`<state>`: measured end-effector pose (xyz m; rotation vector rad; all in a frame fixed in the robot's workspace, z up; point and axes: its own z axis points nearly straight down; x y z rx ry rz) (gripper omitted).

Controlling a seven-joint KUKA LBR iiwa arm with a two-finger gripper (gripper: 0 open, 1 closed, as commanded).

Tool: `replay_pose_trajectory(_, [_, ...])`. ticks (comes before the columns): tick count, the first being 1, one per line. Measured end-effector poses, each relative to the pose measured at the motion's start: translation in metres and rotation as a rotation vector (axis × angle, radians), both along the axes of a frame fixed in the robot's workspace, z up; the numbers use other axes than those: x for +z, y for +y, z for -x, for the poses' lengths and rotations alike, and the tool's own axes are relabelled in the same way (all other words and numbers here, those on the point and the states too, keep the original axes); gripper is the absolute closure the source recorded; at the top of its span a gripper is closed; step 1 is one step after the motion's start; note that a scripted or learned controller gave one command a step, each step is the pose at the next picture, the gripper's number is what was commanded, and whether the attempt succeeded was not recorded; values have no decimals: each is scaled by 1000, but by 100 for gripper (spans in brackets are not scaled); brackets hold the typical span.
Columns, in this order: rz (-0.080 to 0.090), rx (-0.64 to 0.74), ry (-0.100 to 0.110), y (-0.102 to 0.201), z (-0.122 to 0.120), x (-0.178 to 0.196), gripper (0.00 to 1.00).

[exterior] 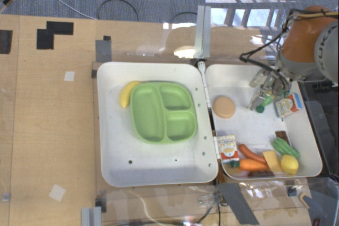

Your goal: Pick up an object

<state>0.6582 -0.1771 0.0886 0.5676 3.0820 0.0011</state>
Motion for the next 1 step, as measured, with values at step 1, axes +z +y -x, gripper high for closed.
replay_pose_trajectory(1, [5,8,-16,1,-4,15,100])
